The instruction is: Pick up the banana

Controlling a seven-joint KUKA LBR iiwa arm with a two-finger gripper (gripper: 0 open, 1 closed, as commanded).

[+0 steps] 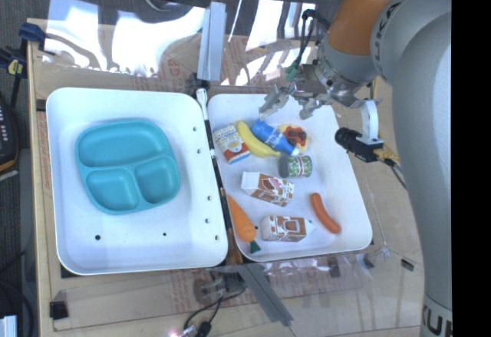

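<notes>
banana [256, 141] lies in the right bin [349, 197], in its upper half, curved, running from upper left to lower right. we note a small box [229, 142] touching it on the left and a blue bottle [275, 137] against its right side. gripper [290, 100] hangs over the top edge of the same bin, above and to the right of the banana, apart from it; its fingers are spread and nothing sits between them. we see also a small can [296, 166], two cartons [268, 187] [285, 227], a sausage [324, 213] and a carrot [242, 222] lower in that bin. left bin [61, 228] holds a blue divided tray [127, 165].
</notes>
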